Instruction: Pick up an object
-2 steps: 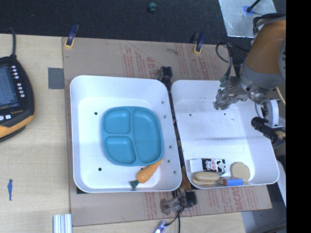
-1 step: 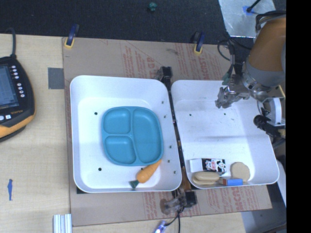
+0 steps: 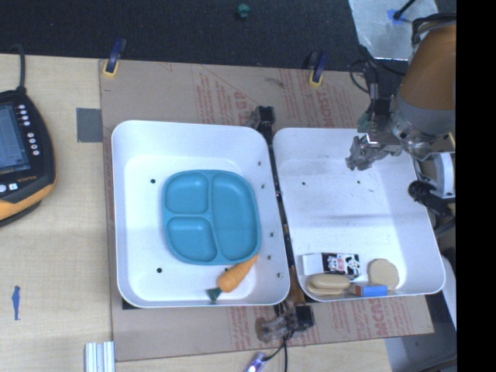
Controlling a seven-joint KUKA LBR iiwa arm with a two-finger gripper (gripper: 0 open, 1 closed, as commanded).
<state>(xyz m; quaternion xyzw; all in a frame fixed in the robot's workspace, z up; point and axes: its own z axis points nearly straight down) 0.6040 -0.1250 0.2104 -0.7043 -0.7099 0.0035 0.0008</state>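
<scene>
A robotics lab was indicated. A cardboard sheet (image 3: pixel 232 103) was held to the wooden bench (image 3: pixel 54 270) by blue clamps (image 3: pixel 115 56) at the far edge. Two white bins (image 3: pixel 128 208) were laid on it side by side, and a teach pendant (image 3: pixel 19 157) was set at the left.

bench (image 3: pixel 62 239) | cardboard sheet (image 3: pixel 194 91) | two white bins (image 3: pixel 124 208) | pendant (image 3: pixel 19 157)

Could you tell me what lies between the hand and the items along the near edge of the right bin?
In the camera view, bare white bin floor separates the hand from the small carton, round tan piece and oval tan piece.
</scene>
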